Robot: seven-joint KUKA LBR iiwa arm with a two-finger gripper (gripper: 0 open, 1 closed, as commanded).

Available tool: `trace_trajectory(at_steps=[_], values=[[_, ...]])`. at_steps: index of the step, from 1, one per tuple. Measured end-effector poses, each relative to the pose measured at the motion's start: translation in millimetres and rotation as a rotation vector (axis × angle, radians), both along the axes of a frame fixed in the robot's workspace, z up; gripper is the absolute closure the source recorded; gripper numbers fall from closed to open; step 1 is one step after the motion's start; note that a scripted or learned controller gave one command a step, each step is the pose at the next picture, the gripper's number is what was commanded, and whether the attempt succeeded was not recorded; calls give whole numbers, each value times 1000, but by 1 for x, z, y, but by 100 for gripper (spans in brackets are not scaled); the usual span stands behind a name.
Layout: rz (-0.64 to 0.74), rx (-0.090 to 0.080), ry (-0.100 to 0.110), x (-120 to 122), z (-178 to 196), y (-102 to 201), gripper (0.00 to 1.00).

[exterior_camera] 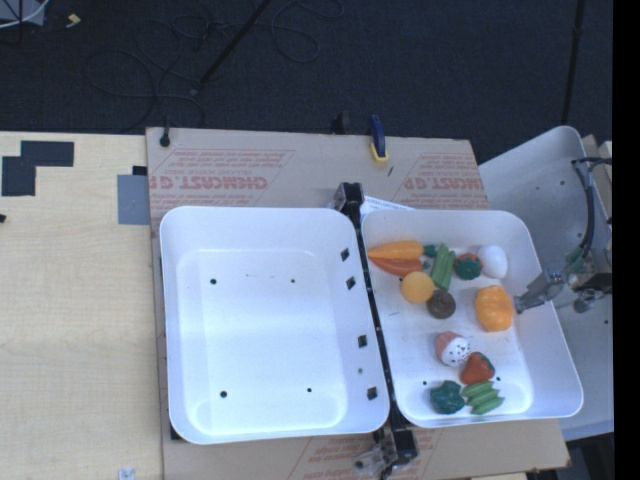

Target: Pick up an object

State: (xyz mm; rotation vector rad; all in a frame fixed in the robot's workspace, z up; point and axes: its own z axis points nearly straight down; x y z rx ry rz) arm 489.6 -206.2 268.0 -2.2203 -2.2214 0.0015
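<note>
Gripper [528, 298] beside one orange toy [494, 308], right bin [548, 368] of two.

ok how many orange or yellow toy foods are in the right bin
3. An orange carrot-like piece lies near the upper left of the right bin, a yellow-orange ball sits just below it, and an orange pepper-like piece sits nearer the right wall. More may be hidden.

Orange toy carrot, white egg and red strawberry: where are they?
Orange toy carrot [396, 254], camera view, middle of its body.
White egg [493, 261], camera view, centre of its shell.
Red strawberry [477, 368], camera view, middle of its red part.
</note>
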Motion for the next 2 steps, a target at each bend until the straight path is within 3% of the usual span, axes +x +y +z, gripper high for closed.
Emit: trace_trajectory(at_steps=[1, 2], values=[[1, 4, 11, 52, -149, 17, 0], [5, 3, 0, 115, -182, 52, 0]])
